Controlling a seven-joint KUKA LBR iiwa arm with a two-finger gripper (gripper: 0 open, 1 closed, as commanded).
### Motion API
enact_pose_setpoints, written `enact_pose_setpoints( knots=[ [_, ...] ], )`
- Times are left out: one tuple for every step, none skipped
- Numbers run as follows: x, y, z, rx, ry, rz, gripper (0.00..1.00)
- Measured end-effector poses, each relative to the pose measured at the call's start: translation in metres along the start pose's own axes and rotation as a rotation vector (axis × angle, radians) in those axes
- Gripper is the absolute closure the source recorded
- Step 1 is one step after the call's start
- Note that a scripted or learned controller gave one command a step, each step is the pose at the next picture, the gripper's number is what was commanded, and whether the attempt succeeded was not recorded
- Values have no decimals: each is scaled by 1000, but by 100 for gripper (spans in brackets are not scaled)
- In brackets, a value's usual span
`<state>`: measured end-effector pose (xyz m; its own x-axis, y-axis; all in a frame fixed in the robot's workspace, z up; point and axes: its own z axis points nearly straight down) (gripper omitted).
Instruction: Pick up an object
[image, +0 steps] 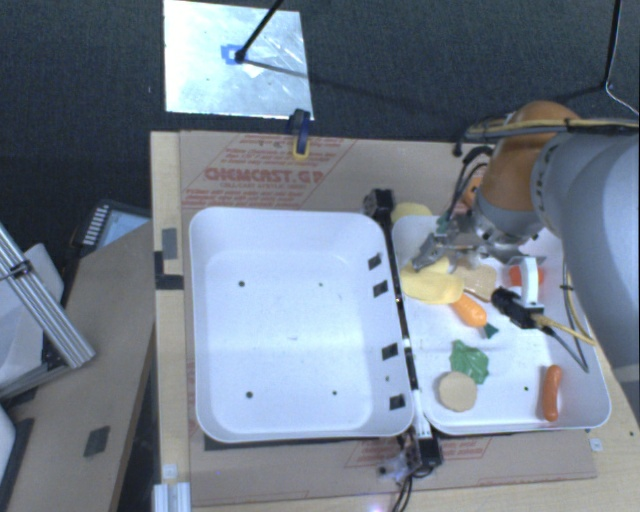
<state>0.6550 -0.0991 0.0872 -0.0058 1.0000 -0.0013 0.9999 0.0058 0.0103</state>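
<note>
We see the pincer (437, 252) low in the right bin (585, 405), near its top left corner, and we think this is the reaching step, when the arm comes down to grab something. We cannot tell if the pincer is released or clenched, because the metal parts blur together from up here. Right under it lies a flat yellow thing (432, 288), and it looks like the tip is touching or just above it. That seems to be the thing to pick. Just beside it is a little orange carrot (470, 310), then a green leafy toy (469, 360), a round tan cookie (459, 392) and an orange sausage (550, 393). The left bin (290, 330) has only bare white floor. Next, we think the pincer must get around the yellow thing, squeeze it, then lift straight up without bumping the carrot.
</note>
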Motion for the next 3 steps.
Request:
enact_pose_setpoints(
  knots=[
    [12,-45,1,9,1,4,0],
    [-1,-113,0,7,1,7,0],
    [-2,-104,-18,-14,-2,5,100]
  ],
)
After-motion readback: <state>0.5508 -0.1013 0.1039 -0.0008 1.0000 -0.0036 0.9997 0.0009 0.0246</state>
